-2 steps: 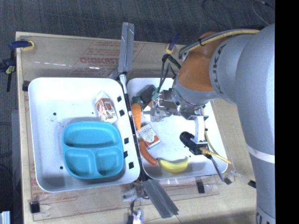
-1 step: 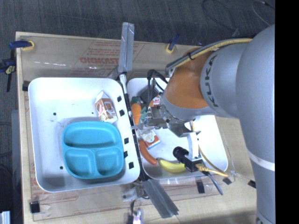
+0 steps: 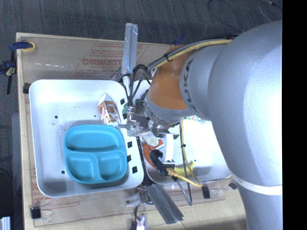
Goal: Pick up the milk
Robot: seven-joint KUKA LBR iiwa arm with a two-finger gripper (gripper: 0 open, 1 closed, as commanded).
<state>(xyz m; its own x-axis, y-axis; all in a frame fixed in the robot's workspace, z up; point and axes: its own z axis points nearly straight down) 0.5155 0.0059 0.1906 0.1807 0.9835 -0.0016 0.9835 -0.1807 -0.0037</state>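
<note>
Camera view: milk carton (image 3: 108,110) lying tilted in the left bin (image 3: 43,128), touching the blue divided tray (image 3: 96,153) at the tray's 12 o'clock edge. Gripper (image 3: 136,123) hanging over the seam between the bins, at 3 o'clock of the carton, just beside it; finger state impossible to tell. Grey arm (image 3: 240,104) covering most of the right bin (image 3: 211,164).

The milk (image 3: 108,110) is a small carton with brown-and-white print, lying tilted in the left bin (image 3: 48,104) near its right wall, just above the blue tray (image 3: 95,153).
</note>
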